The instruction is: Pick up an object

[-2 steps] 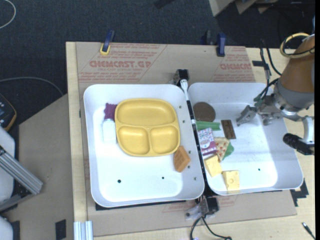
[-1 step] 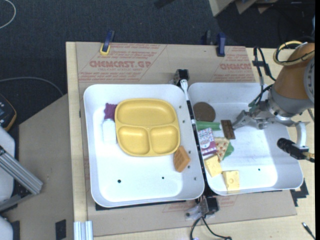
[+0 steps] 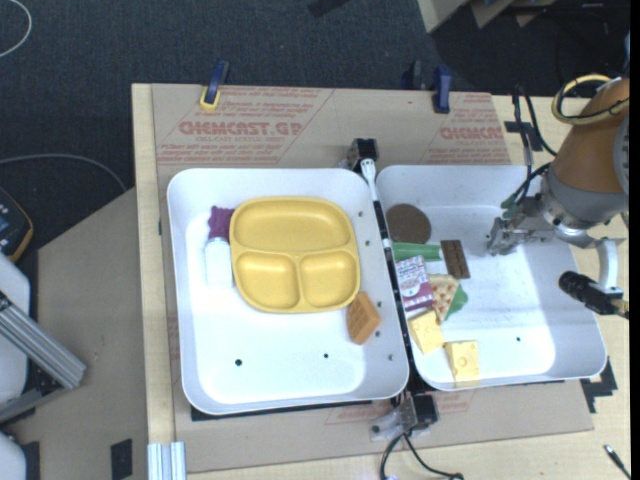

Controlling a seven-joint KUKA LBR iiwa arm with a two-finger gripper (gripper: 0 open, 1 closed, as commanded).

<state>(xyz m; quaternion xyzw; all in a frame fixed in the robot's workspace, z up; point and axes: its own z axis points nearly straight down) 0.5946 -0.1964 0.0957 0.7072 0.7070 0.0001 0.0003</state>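
My gripper [image 3: 503,236] hangs over the right part of the right bin [image 3: 520,363], with the grey arm and orange band behind it at the view's right edge. Nothing shows between its fingers. Left of it in the same bin lie a brown round disc [image 3: 408,223], a dark brown bar [image 3: 455,258], a green-and-white packet [image 3: 412,271], a cracker-like piece [image 3: 441,292], and two yellow cheese blocks [image 3: 425,331] [image 3: 462,358]. The nearest, the brown bar, sits a short way to the gripper's lower left.
The left bin [image 3: 280,378] holds a yellow divided plate [image 3: 295,253], a purple and white item [image 3: 217,238] beside it, and a tan bread-like piece [image 3: 363,318]. A black clamp [image 3: 365,155] sits between the bins at the back. Cables run along the right side.
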